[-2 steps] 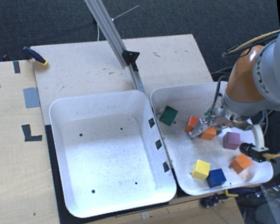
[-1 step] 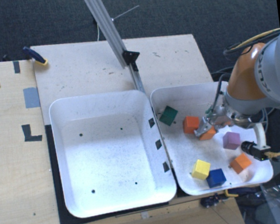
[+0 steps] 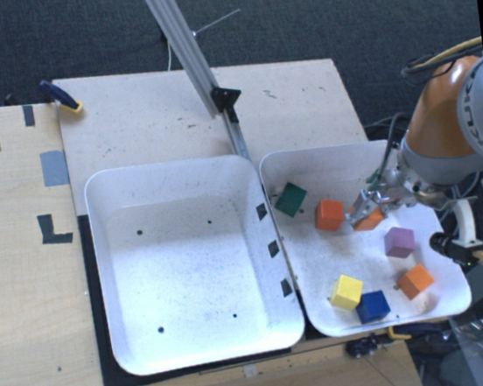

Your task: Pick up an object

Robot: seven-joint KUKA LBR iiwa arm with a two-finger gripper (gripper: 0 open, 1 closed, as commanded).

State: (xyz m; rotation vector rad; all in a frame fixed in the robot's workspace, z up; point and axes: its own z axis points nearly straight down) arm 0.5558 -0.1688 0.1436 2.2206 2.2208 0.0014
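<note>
Blocks in right bin (image 3: 328, 317): orange-red block (image 3: 329, 215) beside gripper (image 3: 366, 214) | gripper low over another orange block (image 3: 370, 220), finger state cannot be told | green block (image 3: 291, 199), purple block (image 3: 399, 242), yellow block (image 3: 346, 291), blue block (image 3: 373, 305) around | left bin (image 3: 181, 266) alongside

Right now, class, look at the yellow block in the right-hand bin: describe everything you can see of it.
The yellow block is a small cube with a plain, matte surface; its material cannot be told. It sits turned at an angle on the floor of the right bin, toward the near rim. A blue block sits against its right lower side, seemingly touching. The gripper is further back in the bin, well apart from it.
</note>
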